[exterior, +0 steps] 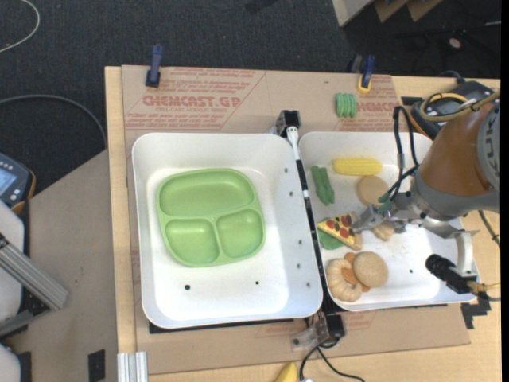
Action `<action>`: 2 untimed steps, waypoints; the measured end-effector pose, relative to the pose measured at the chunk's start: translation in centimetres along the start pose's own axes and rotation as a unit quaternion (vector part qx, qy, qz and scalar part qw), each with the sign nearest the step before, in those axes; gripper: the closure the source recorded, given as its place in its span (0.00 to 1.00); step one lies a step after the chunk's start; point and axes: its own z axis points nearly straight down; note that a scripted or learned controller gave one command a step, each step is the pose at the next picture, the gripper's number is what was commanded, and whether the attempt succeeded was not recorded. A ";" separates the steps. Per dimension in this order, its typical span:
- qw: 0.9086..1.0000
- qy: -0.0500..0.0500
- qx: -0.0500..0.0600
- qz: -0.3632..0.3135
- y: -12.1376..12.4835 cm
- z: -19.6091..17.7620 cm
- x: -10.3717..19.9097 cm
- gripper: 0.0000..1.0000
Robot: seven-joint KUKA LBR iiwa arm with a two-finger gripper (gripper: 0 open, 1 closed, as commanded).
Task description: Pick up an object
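The gripper (380, 220) sits low in the right bin (413, 289), among the toy foods, but whether its jaws are open or shut cannot be told. Just left of it lies a pizza slice (340, 231), with a tan round piece (371, 189) (and a corn cob (357, 166) beyond) on its far side. The left bin (151, 213) holds a green divided plate (211, 216).

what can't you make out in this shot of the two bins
- Gripper, camera view: small and dark against the toys, so open or shut is unclear.
- Pale toy under it: partly covered by the gripper.
- Arm: cut off by the right edge.
- Yellow thing at the bottom edge: cut off.
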 end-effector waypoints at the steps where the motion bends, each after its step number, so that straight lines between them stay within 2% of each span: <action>1: 1.000 0.000 0.004 0.002 -0.3 -0.6 -0.2 1.00; 2: 1.000 0.003 0.002 -0.002 -5.0 -10.1 7.8 1.00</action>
